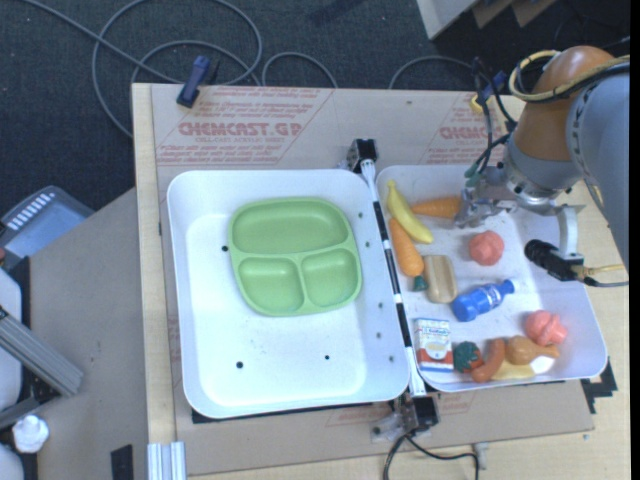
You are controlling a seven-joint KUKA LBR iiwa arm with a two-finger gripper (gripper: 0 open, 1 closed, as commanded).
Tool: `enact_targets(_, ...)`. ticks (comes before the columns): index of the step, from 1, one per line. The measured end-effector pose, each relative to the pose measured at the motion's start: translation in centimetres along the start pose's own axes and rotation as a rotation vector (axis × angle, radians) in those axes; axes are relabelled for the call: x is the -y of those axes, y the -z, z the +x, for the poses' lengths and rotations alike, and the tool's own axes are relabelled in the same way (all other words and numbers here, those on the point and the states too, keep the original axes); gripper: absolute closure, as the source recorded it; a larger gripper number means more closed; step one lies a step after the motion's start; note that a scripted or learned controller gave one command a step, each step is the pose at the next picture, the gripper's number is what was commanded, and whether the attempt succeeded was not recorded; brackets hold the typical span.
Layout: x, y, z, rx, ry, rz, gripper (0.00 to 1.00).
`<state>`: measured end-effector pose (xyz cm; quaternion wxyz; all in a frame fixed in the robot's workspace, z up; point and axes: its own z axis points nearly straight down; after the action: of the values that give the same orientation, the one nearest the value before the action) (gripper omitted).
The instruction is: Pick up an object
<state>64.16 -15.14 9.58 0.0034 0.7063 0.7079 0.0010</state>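
Orange carrot [437, 207] beside claw [478, 204]

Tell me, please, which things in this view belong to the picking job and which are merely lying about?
Belonging to the job:
pincer
right bin
banana
carrot
blue bottle
red ball
small carton

Just lying about:
left bin
green divided plate
blue clip
floor cables

Green three-compartment tray [295, 255] in the left bin [190, 298]; blue clip [194, 80] on the bench's far-left corner.
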Motion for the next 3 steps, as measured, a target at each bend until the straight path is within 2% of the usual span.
enact_targets(1, 0.0, 0.0, 0.0, 0.0, 0.0, 0.001, 0.0)
enact_targets(2, 6.0, -1.1, -2.8, -0.003, -0.003, 0.008, 0.0)
enact_targets(3, 5.8, 0.1, -2.8, -0.001, -0.003, 0.002, 1.0)
